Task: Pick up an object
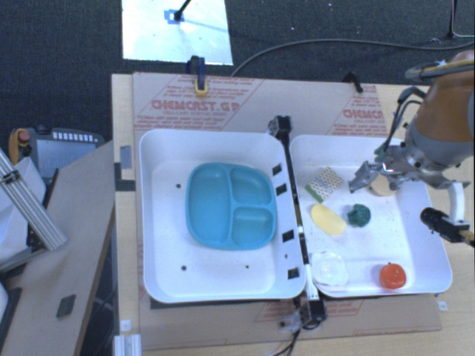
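White plastic bins sit side by side on the surface [245, 95], which is covered with printed cardboard. Left bin [159, 221]: holds one blue divided plate [230, 205], lying flat near the middle. Right bin [434, 262]: holds five loose items. A checkered green and tan pad [324, 182] lies toward the far left part of this bin. A yellow oblong object [327, 219] lies just nearer than the pad, with a dark green lumpy object [359, 215] just beside it on the right; the two appear apart. A clear round lid-like object [330, 268] rests in the near left corner. An orange-red ball-like object [392, 275] sits toward the near right, well apart from the others.

Gripper [365, 178]: positioned over the far part of the right bin, just beyond the dark green lumpy object and right of the checkered pad, reaching in from the right. Jaws: whether spread or closed cannot be told at this angle. Nothing is visibly between them. All five items rest on the bin floor.
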Action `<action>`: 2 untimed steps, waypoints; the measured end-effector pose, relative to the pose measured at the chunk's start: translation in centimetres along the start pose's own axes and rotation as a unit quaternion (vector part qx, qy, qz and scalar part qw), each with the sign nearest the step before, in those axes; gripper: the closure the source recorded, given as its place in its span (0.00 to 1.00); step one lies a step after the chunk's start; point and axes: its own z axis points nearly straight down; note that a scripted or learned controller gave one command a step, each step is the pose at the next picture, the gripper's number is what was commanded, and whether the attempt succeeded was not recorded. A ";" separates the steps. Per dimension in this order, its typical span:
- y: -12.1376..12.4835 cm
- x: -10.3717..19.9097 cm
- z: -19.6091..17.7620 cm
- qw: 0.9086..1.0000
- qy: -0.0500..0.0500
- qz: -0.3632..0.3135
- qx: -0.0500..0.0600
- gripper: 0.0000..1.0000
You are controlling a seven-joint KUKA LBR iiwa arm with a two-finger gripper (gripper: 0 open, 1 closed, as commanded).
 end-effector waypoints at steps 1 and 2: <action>-0.1 0.8 6.0 1.000 0.001 0.000 0.002 0.00; 0.0 0.9 11.1 1.000 0.000 0.001 0.001 0.00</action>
